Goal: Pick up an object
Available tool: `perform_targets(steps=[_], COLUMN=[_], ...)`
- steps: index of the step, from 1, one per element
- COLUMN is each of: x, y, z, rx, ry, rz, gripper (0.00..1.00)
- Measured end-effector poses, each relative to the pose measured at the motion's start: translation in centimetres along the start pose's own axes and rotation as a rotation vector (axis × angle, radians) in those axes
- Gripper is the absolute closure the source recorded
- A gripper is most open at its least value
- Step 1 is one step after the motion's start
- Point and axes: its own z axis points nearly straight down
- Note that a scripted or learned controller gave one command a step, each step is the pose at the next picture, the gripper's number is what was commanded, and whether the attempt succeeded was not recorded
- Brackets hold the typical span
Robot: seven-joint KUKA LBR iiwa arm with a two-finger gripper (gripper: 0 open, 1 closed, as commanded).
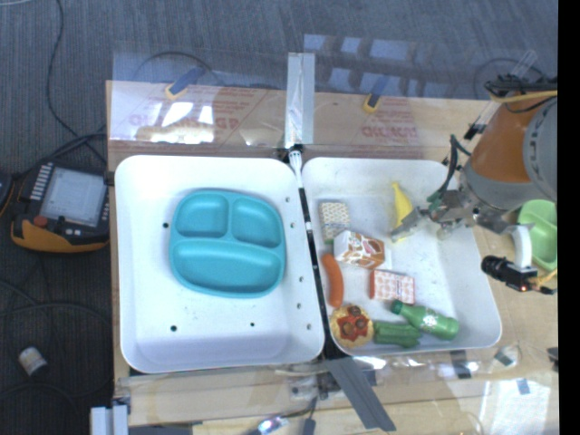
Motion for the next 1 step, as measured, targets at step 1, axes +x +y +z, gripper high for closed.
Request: perform_targets(steps=[1], x=[-0.50], y=[4.57], z=[1.73], rx=[-0.015], ry=[0.008], rz=[0.030], gripper=[0.00])
